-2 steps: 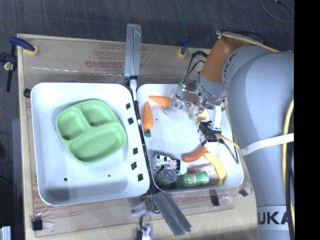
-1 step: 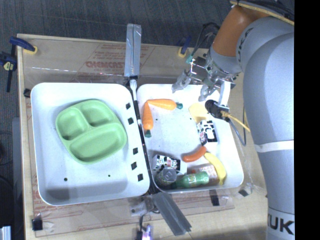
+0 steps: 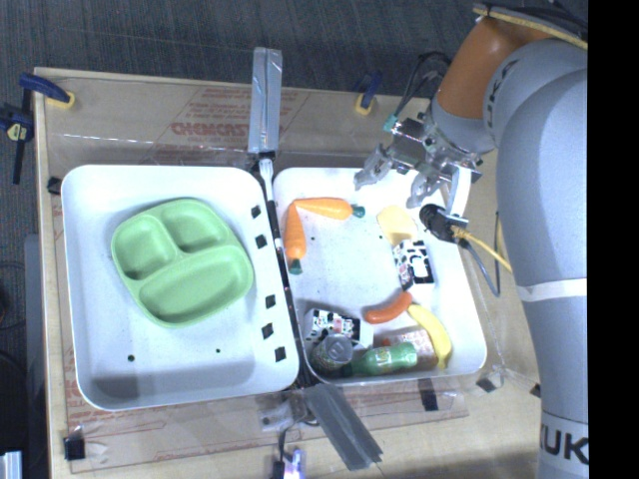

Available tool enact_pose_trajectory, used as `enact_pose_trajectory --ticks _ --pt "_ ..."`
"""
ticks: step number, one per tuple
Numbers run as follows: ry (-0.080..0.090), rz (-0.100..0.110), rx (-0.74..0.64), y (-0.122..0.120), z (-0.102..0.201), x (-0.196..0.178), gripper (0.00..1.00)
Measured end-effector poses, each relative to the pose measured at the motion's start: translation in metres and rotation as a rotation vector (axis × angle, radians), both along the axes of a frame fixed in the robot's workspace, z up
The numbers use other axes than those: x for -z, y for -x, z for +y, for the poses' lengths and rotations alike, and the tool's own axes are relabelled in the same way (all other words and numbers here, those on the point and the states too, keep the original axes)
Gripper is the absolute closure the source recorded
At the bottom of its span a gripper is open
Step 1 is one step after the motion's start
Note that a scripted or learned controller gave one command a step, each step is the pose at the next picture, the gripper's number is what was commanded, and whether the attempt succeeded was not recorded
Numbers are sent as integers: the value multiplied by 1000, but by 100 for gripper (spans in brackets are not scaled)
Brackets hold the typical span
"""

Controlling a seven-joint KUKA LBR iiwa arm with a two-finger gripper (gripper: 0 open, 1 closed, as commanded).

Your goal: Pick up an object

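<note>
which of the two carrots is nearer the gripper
The carrot lying crosswise at the right bin's far edge, nearer the gripper than the carrot pointing along the divider.

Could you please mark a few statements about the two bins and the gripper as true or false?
1. The green divided plate lies in the left bin. True.
2. The gripper holds a carrot. False: it hangs above the right bin's far edge with nothing between its fingers.
3. Two carrots lie in the right bin. True.
4. The banana lies on the plate. False: it is in the right bin, near corner.
5. The green bottle stands upright. False: it lies on its side.
</note>
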State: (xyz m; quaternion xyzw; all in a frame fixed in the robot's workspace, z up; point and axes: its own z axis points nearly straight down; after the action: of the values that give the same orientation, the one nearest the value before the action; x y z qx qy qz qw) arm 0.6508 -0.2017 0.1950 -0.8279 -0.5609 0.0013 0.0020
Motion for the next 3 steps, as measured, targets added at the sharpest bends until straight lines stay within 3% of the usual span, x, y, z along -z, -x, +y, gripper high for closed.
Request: enact_pose_trajectory --ticks 1,2,3 --pt "1 1 -3 46 2 104 0" --pt "1 35 108 4 19 110 0" --pt "-10 39 99 3 8 111 0"
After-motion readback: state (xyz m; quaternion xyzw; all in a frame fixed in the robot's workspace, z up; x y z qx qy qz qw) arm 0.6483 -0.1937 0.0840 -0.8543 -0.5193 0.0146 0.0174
